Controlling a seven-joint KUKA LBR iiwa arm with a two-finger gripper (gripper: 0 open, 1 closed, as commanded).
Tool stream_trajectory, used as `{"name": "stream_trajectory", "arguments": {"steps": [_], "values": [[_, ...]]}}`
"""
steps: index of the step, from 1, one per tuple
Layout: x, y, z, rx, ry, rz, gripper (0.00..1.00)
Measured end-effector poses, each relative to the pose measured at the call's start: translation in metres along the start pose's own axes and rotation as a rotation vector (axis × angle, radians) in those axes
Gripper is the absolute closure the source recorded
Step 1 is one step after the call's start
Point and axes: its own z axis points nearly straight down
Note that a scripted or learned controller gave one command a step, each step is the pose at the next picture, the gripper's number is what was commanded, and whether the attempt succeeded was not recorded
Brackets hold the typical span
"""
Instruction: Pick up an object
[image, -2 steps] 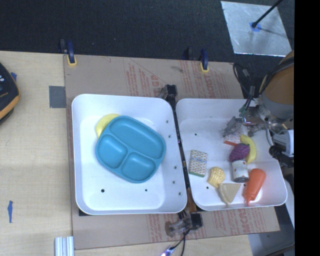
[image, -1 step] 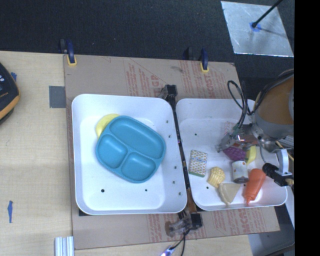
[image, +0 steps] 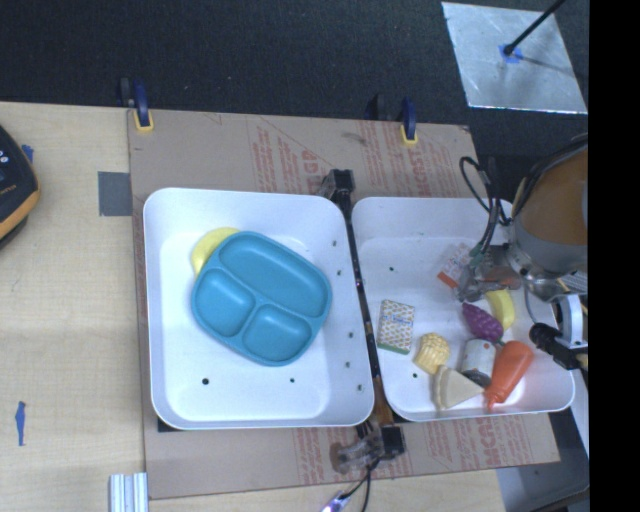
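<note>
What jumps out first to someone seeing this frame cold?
The big blue divided plate in the left bin, lying over a yellow item at its upper left. Next, the toy food clustered at the right bin's right end: an orange carrot, a purple piece and a yellow corn cob. The grey arm hangs over that cluster.

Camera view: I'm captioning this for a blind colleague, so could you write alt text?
A grey arm reaches from the right over the right bin, its gripper above small toys: a purple piece, orange carrot, corn and patterned card. The left bin holds a blue divided plate lying over a yellow object.
</note>
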Motion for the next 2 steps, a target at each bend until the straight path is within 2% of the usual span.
{"name": "stream_trajectory", "arguments": {"steps": [1, 2], "values": [[0.000, 0.000, 0.000, 0.000, 0.000, -0.001, 0.00], [0.010, 0.063, 0.010, -0.003, 0.002, 0.004, 0.00]]}}
